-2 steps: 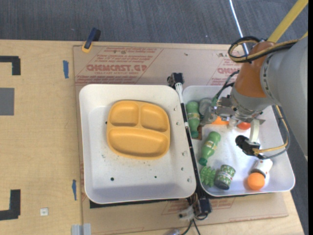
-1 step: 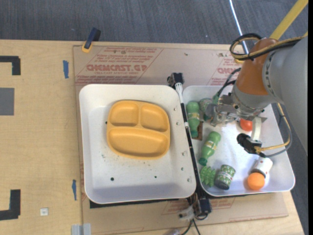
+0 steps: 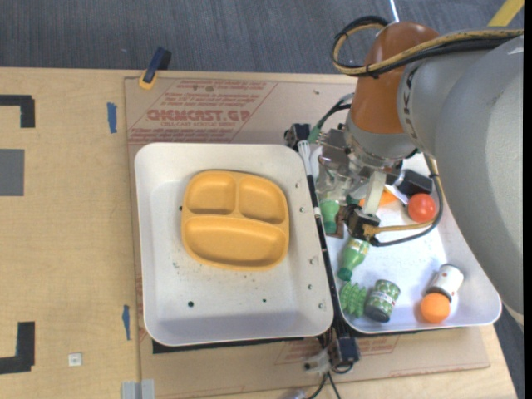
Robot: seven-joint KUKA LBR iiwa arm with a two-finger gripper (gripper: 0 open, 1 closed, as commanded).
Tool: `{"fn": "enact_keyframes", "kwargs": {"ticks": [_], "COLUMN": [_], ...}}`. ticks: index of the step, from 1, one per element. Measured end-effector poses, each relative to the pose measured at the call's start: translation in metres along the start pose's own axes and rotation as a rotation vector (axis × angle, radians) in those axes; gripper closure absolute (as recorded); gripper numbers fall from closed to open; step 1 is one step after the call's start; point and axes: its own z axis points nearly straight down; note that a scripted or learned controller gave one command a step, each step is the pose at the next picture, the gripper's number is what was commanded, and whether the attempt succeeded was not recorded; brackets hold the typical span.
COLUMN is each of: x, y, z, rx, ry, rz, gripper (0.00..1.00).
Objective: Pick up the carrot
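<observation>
My gripper (image 3: pixel 359 191) hangs low over the right bin (image 3: pixel 478 302), and I cannot tell its state. The carrot (image 3: pixel 376 196), a small orange toy, pokes out just right of it, left of the red tomato (image 3: pixel 422 207). I judge it light, stiff and slick; I would take it across its middle. The bin is crowded: green bottle (image 3: pixel 352 256) below.
</observation>
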Motion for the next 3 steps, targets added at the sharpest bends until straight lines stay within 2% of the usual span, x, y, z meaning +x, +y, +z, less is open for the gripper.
{"fn": "enact_keyframes", "kwargs": {"ticks": [1,2,3], "x": [-0.105,-0.079,-0.08], "y": [-0.082,0.028,-0.019], "z": [0.001,-0.017,-0.052], "rx": [0.002,-0.002,0.003], "ry": [-0.001,-0.001,-0.001], "rz": [0.095,0.181,0.379], "gripper": [1.0,1.0,1.0]}}
